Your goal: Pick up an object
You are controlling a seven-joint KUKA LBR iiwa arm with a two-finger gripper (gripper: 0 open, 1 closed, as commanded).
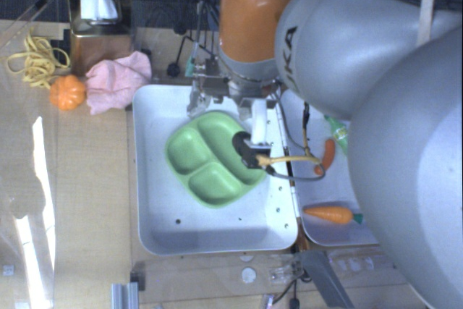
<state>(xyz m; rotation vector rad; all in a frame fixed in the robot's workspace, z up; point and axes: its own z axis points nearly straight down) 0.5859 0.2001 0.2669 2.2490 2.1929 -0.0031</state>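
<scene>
My gripper [217, 99] hung over the far rim of the green divided plate [202, 155], which lay flat in the left bin [148, 192]. The plate's bulk sat toward the camera from me, near-square, with no clear long axis. Jaw spread: couldn't tell.

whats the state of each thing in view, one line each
green plate, flat, right side up, in left bin
carrot, on its side in right bin
pink cloth, crumpled on bench
tissue box, upright, tissue sticking out
yellow cord, tangled on bench
gripper, over the plate's far edge
</scene>
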